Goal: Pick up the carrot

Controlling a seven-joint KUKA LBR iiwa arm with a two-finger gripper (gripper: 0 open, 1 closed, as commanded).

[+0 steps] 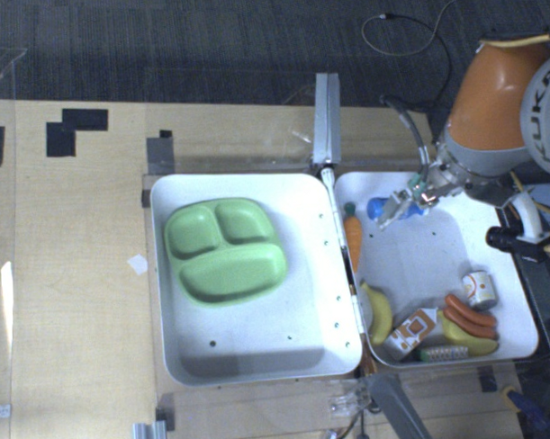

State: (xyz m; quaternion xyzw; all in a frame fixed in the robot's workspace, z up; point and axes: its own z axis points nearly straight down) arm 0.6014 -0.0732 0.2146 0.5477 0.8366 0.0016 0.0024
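Table: light wood, bearing two shallow white bins side by side.

Left bin: holds a green sectioned tray, lying flat toward the far left part of the bin.

Right bin: holds the carrot, orange, lying lengthwise against the bin's left wall, near the far corner. Toward the near edge: a yellow banana by the left wall, a small printed carton, a red-orange sausage-like item on a second yellow piece, and a small white can.

Arm: grey with an orange band, reaching in over the right bin's far right corner.

Jaws: poised over the far part of the right bin, beside a small blue object, apart from the carrot. Whether they stand open or closed cannot be told; nothing is seen held between them.
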